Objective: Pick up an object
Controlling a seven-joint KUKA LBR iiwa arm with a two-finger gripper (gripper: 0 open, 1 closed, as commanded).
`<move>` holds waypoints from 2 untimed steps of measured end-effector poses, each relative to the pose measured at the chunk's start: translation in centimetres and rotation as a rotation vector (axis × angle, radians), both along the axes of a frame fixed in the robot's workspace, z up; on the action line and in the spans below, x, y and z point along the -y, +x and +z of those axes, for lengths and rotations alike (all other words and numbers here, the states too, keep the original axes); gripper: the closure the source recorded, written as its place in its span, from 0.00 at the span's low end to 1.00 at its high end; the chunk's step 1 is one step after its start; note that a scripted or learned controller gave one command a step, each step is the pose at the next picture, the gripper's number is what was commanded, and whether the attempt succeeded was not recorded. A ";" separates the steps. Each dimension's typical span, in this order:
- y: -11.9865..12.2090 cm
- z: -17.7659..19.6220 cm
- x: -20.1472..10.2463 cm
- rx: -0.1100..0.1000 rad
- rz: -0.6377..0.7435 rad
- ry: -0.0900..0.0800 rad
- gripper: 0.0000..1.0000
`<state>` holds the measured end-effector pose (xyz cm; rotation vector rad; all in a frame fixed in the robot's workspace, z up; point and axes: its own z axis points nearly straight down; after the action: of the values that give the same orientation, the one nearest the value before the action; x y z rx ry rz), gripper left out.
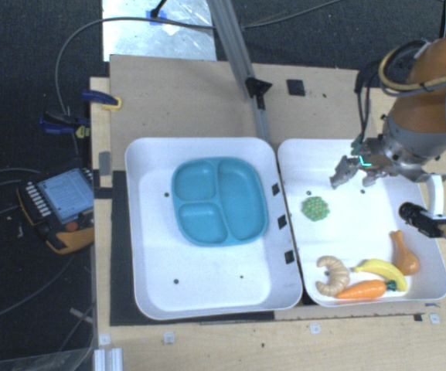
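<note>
My gripper (pixel 358 175) hangs over the upper middle of the right bin (pixel 308 157), its two fingers spread apart with nothing between them. A green broccoli floret (pixel 314 208) lies below and to the left of it, apart from the fingers. Along the bin's front edge lie a tan croissant (pixel 330 274), an orange carrot (pixel 361 290) and a yellow banana (pixel 383 271). A brown drumstick (pixel 404 255) rests near the right wall.
The left bin (pixel 149 269) holds a blue divided plate (pixel 219 200). A grey pole (pixel 233 37) slants down to the gap between the bins. A black part (pixel 422 219) of the arm juts over the right bin's right side.
</note>
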<state>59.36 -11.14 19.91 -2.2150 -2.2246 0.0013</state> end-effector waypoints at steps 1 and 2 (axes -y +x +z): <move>0.1 0.2 0.0 0.004 0.000 -0.001 0.00; -0.4 -5.8 -0.5 0.000 -0.003 -0.001 0.00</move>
<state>58.91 -10.63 14.08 -2.2181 -2.2217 0.0024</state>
